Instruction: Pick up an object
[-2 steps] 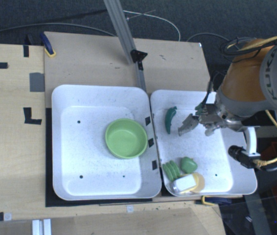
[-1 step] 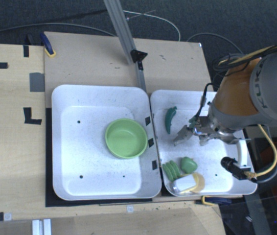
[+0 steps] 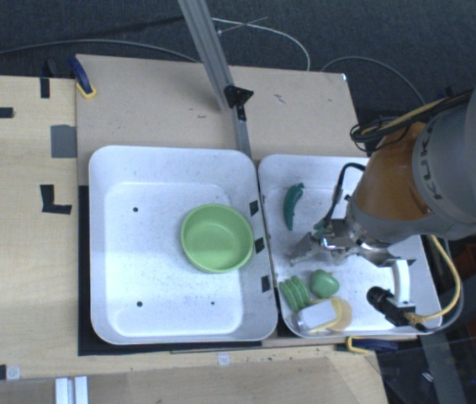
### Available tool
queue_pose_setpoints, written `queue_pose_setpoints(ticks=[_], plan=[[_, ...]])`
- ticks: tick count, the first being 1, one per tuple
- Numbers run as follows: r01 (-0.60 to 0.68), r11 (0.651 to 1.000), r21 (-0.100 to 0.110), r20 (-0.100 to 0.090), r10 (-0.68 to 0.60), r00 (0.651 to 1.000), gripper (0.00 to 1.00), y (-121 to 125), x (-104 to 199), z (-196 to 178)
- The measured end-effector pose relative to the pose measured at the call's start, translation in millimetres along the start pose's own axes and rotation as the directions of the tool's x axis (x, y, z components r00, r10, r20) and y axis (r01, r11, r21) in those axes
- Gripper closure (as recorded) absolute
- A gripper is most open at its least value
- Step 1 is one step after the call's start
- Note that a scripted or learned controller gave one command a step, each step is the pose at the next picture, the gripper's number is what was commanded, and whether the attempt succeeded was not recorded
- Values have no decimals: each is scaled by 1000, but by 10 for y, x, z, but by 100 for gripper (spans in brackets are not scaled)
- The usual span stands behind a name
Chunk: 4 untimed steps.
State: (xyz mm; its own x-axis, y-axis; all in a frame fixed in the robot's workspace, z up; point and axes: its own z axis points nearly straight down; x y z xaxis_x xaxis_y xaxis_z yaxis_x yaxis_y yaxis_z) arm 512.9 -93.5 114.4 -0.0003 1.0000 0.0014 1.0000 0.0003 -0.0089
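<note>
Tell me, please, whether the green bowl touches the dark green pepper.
Apart. The camera view shows the green bowl in the left bin and the dark green pepper in the right bin, with both bin rims between them.

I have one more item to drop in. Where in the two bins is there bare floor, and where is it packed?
Left bin: bare floor all around the green bowl, widest toward its left wall. Right bin: crowded, with the claw over its middle, the green pepper above, and the green pieces and yellow-rimmed item along the near edge.
</note>
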Motion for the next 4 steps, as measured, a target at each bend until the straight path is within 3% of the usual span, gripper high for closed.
queue_pose_setpoints(ticks=[1, 2, 3, 4], plan=[[2, 1000, -3, 0, -2, 1000, 100, 12, 3, -124], [1, 1000, -13, 2, -1, 1000, 100, 5, -30, -747], [1, 1000, -10, 2, -1, 1000, 100, 9, -27, -991], [7, 1000, -8, 0, -7, 1000, 100, 80, 485, -1116]])
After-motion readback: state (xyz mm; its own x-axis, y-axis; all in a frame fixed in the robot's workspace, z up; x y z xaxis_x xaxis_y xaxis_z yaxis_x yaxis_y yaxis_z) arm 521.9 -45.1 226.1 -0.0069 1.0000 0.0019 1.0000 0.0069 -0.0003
